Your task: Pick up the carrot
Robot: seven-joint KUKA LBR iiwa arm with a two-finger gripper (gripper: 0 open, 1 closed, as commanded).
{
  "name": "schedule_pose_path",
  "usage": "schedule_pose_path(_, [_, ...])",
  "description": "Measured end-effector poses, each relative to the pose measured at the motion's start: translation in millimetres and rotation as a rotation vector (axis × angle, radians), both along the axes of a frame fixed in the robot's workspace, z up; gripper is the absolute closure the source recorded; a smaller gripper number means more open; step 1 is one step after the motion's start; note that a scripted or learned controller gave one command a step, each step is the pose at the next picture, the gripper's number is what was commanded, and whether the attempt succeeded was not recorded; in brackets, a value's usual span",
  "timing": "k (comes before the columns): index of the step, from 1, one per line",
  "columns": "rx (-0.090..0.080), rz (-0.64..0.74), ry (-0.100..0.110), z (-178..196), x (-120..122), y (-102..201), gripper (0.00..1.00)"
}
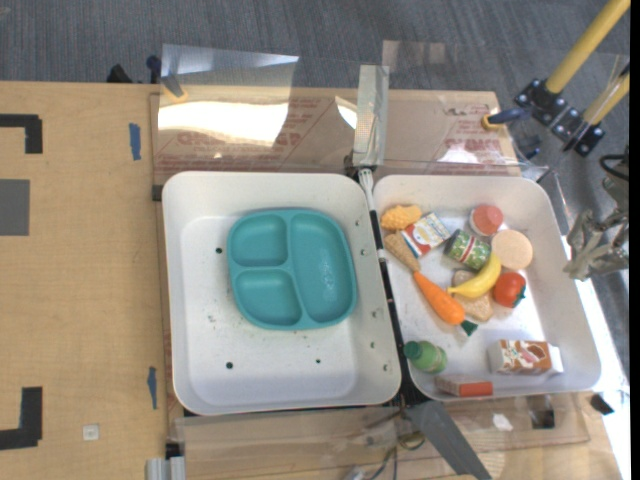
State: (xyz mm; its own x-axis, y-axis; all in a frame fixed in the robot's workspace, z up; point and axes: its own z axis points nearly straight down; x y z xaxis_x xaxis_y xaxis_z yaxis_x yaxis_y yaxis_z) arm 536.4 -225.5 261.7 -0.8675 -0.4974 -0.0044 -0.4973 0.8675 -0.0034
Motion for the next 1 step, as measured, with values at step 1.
schedule_pose_path(1, [-0.002,0.000,-0.015,14.2,3.8,2.5,1.00])
